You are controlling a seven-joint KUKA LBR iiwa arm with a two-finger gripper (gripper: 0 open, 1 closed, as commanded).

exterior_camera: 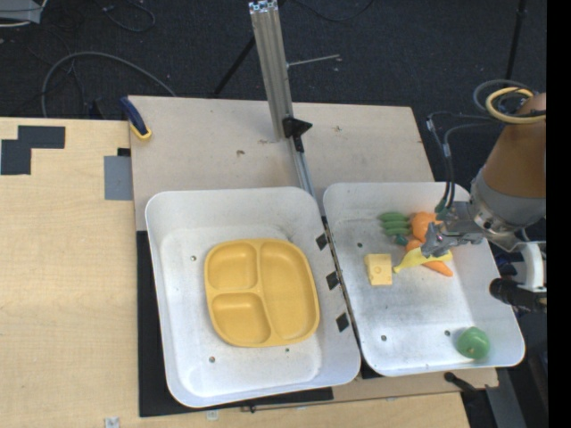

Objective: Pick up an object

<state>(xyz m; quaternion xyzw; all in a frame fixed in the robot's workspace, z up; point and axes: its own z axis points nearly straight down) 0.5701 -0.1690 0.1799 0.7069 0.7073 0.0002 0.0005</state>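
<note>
Fingers of mine are hovering over the orange plastic carrot, just right of the pale yellow block; grip state unclear

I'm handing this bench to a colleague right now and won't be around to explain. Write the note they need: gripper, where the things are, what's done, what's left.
Gripper: low in the right bin, down among the toy carrots and the yellow banana-like piece. No clear grasp visible.
Right bin also holds a green leafy toy, a yellow cheese block and a green ball near the front corner.
Left bin: yellow divided plate.
Done: arm has reached the cluster.
Left: confirm a grasp and lift an object.
</note>
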